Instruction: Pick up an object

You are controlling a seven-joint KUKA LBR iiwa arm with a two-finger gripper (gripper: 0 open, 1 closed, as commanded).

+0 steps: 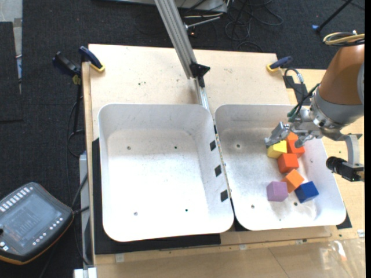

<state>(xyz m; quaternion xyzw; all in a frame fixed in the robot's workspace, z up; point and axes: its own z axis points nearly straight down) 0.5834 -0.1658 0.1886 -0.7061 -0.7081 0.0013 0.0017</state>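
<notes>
Low over the right bin (255,120), we see the end effector (286,133) at the top of a small cluster of blocks, with the grey arm (342,91) reaching in from the right. Whether it is released or clenched we cannot tell, since its tip merges with the blocks beneath it. Just beside the tip lie a yellow block (277,150) and an orange block (295,142), touching each other. Below them sits a larger orange block (287,162), then a smaller orange one (294,179). A purple block (277,191) and a blue block (306,191) lie nearest the bin's front edge, close together. We see the left bin (156,172) beside it on the desk (145,74), and a handheld control pendant (32,222) on the floor at lower left.
</notes>
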